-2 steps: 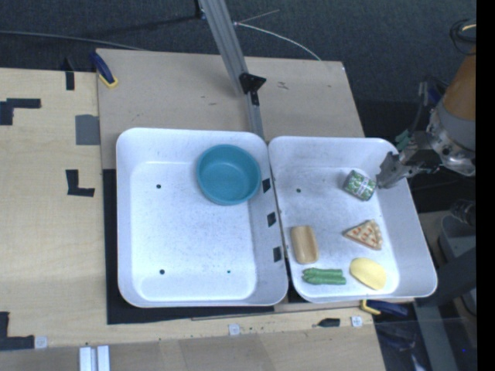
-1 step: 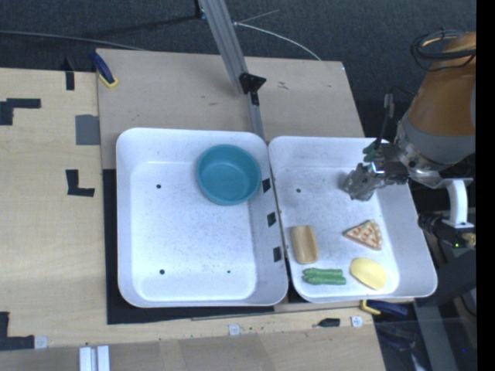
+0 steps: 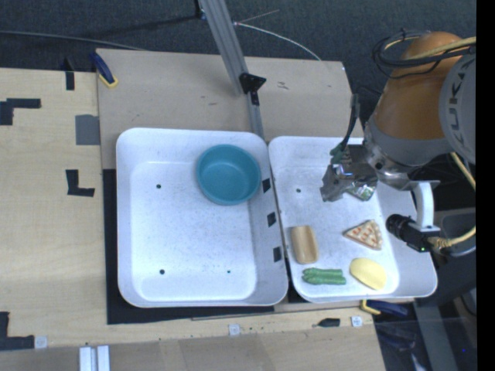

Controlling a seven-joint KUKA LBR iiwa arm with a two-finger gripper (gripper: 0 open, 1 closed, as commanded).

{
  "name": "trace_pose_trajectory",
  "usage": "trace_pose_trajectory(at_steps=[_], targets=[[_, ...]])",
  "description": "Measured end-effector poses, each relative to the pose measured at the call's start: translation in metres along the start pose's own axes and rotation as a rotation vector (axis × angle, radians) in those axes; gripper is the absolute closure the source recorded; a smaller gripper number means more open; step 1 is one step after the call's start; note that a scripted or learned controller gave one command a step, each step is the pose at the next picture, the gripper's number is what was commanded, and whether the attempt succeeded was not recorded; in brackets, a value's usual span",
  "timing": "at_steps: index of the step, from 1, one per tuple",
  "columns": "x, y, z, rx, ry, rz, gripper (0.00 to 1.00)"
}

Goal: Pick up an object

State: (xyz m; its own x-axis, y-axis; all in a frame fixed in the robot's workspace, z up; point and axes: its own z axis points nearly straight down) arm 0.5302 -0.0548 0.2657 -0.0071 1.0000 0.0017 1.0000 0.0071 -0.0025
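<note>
My gripper (image 3: 346, 184) hangs over the upper middle of the right bin (image 3: 298, 168), pointing down. Below it in that bin lie a tan bread roll (image 3: 304, 243), a green bean pod (image 3: 323, 276), a yellow lemon-like piece (image 3: 368, 273) and a pizza slice (image 3: 365, 234). The pizza slice lies nearest, just down and right of the gripper. A blue bowl (image 3: 227, 174) sits upright in the top right part of the left bin (image 3: 155, 238). Nothing shows between the fingers.
A grey pole (image 3: 228, 45) slants down from the top to the bins' shared edge. The orange-banded arm (image 3: 421, 91) fills the upper right. A black cable fitting (image 3: 410, 233) sits by the right bin's right rim.
</note>
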Motion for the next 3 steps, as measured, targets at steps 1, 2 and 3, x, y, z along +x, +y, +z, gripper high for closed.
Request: trace_pose_trajectory(at_steps=[1, 2, 3], targets=[[0.044, -0.004, 0.007, 0.0, -0.001, 0.001, 1.0], [0.097, 0.005, 0.022, 0.002, -0.001, 0.001, 1.0], [0.154, 0.001, 0.043, 0.003, -0.001, 0.0, 1.0]])
